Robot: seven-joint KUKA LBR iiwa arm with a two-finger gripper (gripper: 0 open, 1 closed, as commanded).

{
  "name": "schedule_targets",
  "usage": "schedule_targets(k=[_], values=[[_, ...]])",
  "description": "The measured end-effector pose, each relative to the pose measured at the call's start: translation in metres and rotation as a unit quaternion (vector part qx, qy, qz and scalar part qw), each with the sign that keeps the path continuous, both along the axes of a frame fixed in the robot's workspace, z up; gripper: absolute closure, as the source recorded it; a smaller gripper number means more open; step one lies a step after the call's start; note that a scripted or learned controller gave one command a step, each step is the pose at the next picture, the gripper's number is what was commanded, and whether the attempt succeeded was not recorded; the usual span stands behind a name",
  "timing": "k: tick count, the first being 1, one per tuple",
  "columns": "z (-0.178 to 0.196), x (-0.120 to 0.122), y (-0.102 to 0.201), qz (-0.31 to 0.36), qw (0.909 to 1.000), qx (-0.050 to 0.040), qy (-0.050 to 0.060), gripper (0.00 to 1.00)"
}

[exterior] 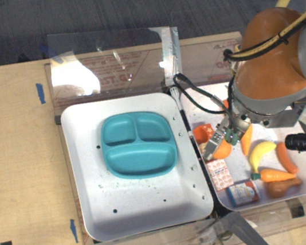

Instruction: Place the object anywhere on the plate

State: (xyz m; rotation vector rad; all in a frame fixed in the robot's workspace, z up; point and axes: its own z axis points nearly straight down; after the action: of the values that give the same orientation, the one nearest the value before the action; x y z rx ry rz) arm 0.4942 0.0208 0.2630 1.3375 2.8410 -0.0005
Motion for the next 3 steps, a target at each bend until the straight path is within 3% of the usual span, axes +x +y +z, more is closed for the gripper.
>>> schedule_targets(k=[1,2,3], values=[[0.139,0.046,0.040,-0.004,1.0000,0.0018,-0.007,1.00],[0.197,0.089,0.058,0.025,0.9997,0.0007,-0.003,1.00],[0.012,0.044,0.145,0.094,0.9956,0.0001,0.005,1.00]])
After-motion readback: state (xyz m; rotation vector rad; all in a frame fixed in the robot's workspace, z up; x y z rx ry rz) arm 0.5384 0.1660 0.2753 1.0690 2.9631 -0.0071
